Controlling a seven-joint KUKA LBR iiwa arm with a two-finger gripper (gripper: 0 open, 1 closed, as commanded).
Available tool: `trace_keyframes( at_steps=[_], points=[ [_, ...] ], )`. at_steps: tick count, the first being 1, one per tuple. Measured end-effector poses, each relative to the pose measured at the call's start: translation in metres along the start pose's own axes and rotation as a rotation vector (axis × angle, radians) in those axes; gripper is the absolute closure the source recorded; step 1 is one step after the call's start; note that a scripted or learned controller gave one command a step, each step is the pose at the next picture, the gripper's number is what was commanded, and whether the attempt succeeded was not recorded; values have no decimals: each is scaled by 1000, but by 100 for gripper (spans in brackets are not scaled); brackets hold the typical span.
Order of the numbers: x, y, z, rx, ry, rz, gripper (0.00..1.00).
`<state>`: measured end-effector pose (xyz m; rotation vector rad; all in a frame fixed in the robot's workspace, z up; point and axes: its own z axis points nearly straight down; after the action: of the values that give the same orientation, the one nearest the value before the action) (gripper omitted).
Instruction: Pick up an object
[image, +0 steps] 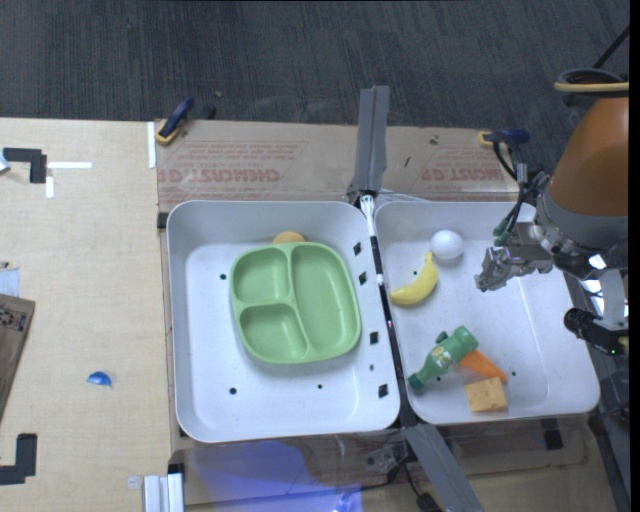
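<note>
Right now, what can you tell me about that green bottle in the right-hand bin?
The small green plastic-looking bottle lies on its side on the floor of the right white bin, slanting from lower left to upper right. It has a yellow patch, like a label, around its middle. Its upper end touches or overlaps an orange carrot-shaped toy; a tan cheese-like wedge sits just below. The pincer is apart from it.

Arm (590, 190): grey body, orange band above wrist. Black cables along wrist at 9 o'clock. Gripper (492, 276): small, grey metal.
</note>
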<state>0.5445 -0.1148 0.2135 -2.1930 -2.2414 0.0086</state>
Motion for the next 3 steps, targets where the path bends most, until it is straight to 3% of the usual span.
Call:
trace_keyframes(
  at_steps=[1,2,3],
  points=[
    [0,0,0,0,0,0,0],
    [1,-27,125,-4,1,-15,0],
    [-1,-26,119,0,0,-10,100]
  ],
)
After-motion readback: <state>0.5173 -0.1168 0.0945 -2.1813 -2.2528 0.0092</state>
